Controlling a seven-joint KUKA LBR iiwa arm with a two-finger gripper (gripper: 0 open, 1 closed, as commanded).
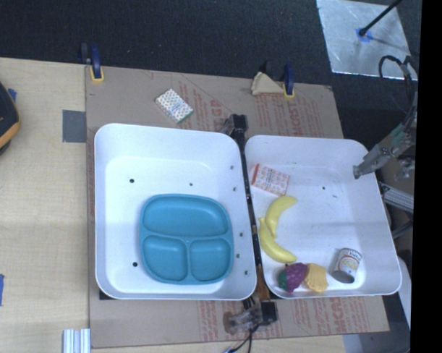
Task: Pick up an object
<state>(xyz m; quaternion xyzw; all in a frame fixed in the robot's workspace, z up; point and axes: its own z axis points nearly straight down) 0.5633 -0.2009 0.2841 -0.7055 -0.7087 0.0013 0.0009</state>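
The right bin holds a yellow banana near its left wall. A red-and-white packet lies just behind the banana. Along the front wall sit purple toy grapes, a small yellow toy and a little can lying on its side. My gripper hangs over the bin's far right rim, well away from all of these, with nothing seen in it.
The left bin carries a blue divided plate. A small patterned packet lies on the cardboard behind the bins. Blue clamps hold the board's rear edge. A dark device sits at the far left.
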